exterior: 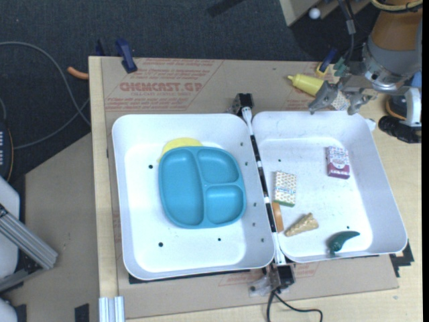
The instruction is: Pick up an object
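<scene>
Hovering above the far rim of the right bin (382,180), the gripper (343,99) shows spread, empty fingers. Within that bin lie a maroon packet (337,162), patterned box (285,188), cone (301,225) and teal object (342,241). The left bin (134,180) holds a blue divided tray (200,186).

You look down from one fixed camera above the bench (201,79), tilted toward twelve o'clock, far enough to take in both bins (134,247); the arm (395,39) enters at two o'clock.
</scene>
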`<action>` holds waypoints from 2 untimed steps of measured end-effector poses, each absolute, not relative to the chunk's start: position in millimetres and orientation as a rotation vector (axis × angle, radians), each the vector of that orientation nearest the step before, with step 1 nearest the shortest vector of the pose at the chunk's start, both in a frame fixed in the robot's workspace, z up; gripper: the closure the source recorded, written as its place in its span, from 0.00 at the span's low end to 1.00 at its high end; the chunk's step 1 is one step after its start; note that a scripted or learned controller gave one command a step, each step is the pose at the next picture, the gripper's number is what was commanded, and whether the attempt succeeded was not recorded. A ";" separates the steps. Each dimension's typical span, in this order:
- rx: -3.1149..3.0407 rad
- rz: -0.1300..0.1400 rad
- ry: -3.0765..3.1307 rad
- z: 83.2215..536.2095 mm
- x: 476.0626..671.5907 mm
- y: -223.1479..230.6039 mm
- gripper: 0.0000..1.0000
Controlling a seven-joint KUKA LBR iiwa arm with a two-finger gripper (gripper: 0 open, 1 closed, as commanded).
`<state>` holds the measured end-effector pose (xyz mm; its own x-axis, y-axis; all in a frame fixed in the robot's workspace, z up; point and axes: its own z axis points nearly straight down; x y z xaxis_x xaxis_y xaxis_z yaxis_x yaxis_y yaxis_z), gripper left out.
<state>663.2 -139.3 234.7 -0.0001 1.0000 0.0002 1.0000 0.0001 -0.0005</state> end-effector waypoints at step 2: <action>-2.217 0.002 -2.220 83.7 590.7 -199.2 0.00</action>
